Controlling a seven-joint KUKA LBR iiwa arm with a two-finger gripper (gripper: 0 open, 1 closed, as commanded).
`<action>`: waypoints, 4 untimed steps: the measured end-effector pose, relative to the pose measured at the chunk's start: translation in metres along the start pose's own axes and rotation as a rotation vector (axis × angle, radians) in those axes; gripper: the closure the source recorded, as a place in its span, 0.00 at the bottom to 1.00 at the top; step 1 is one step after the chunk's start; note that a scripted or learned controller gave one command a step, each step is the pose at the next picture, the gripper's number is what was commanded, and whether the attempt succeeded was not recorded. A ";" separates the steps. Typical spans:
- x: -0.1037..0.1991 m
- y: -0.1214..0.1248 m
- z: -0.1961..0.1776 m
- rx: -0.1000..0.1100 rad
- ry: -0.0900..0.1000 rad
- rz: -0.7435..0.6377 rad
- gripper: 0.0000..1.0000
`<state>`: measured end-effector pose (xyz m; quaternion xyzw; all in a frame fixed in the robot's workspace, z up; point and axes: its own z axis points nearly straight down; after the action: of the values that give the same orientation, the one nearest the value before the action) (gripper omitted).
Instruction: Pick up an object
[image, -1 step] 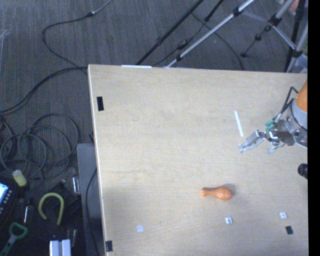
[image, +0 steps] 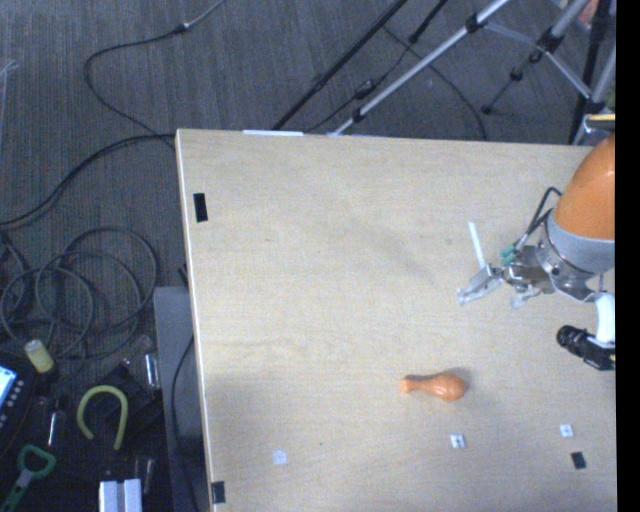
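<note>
A small orange object (image: 436, 386), shaped like a gourd with a thin neck pointing left, lies on the tan bench top (image: 320, 280) toward the front right. My gripper (image: 470, 268) reaches in from the right and hovers behind the object, well apart from it. Its two fingers are spread: one pale finger (image: 476, 245) points toward the back and one grey finger (image: 470, 293) points left. The gripper is open and nothing sits between the fingers. The orange band of the arm (image: 590, 200) shows at the right edge.
Small square markers (image: 457, 440) dot the bench near its front edge, and a black tag (image: 200, 207) sits at the back left. Beyond the left edge the floor holds coiled cables (image: 80, 290) and tools. Tripod legs (image: 450, 40) stand behind the bench.
</note>
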<state>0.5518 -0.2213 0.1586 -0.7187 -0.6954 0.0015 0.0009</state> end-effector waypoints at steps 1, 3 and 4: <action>0.013 0.074 0.075 -0.001 0.000 -0.020 0.00; 0.063 0.115 0.074 -0.004 -0.003 -0.246 0.00; 0.063 0.115 0.064 -0.004 -0.006 -0.246 1.00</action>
<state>0.6685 -0.1619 0.0938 -0.6278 -0.7784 0.0024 -0.0023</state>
